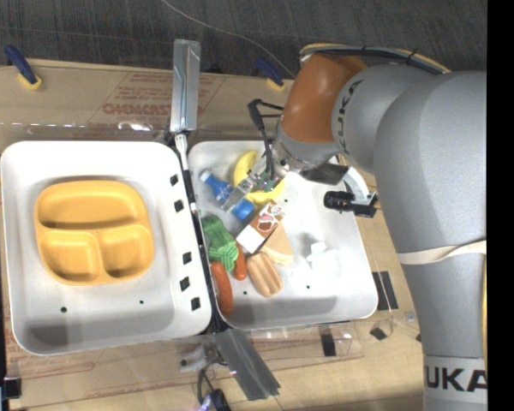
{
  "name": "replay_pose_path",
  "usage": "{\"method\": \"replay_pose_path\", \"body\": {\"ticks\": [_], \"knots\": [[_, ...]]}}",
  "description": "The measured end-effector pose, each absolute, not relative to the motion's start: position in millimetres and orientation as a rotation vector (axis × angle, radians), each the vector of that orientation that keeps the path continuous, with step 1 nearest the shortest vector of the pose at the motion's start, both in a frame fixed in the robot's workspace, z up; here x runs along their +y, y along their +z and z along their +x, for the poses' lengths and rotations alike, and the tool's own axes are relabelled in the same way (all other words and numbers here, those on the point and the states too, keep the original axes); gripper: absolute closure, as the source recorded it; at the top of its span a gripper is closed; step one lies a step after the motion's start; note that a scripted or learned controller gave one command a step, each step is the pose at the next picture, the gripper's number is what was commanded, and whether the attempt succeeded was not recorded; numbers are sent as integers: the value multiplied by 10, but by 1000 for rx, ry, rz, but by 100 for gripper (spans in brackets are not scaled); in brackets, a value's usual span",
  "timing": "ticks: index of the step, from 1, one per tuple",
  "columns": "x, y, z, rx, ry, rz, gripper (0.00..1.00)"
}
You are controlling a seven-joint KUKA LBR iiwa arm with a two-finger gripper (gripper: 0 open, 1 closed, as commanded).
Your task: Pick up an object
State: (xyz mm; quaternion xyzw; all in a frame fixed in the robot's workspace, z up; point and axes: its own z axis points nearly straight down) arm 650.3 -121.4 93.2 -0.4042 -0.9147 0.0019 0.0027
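Grey arm (428, 161) looms over right bin (343, 302), hand (265, 178) low on banana (245, 166) atop toy-food pile, grip state unreadable; crowded neighbours beside banana could cause a miss.

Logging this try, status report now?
Gripper low in right bin, over banana; grip unconfirmed. Blue bottle, green toy crowd alongside. Yellow tray in left bin.

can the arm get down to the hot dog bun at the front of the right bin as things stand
Probably yes. The bun lies uncovered in the right bin, with a carrot beside it, and the gripper sits further back over the banana.
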Motion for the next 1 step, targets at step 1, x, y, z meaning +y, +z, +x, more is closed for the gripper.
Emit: {"method": "replay_pose_path", "body": {"ticks": [1], "knots": [[-1346, 917, 6250, -2572, 3, -1798, 0]]}}
